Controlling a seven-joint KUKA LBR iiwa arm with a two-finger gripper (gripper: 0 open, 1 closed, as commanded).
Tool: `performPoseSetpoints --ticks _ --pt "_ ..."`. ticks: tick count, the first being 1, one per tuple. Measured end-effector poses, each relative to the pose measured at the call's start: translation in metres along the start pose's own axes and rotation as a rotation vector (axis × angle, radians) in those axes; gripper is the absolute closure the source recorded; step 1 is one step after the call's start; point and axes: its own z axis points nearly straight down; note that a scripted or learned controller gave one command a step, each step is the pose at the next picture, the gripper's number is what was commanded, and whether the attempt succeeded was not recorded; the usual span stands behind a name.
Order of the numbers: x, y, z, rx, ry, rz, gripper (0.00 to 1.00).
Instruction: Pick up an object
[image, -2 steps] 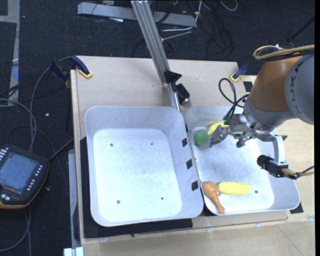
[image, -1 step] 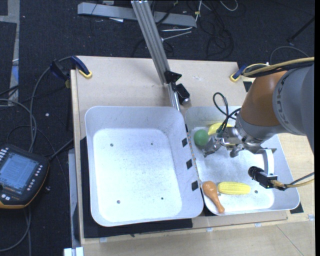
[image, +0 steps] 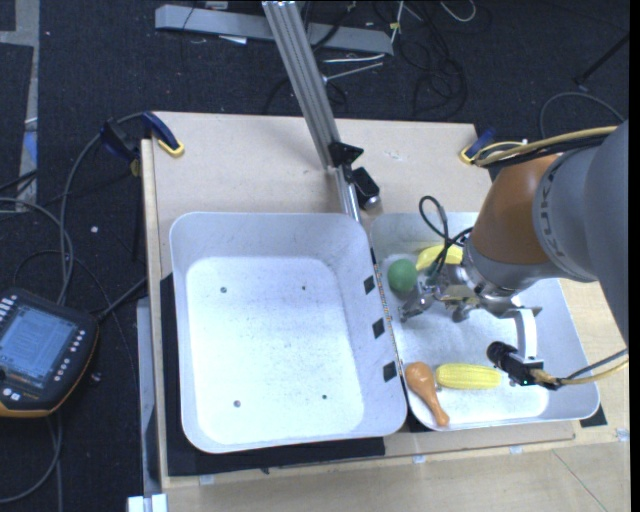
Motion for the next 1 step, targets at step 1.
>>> performPoseSetpoints --ticks 1 --pt "-0.0002 0.0006 -0.0115 -0.003 0.000 0.000 1.00"
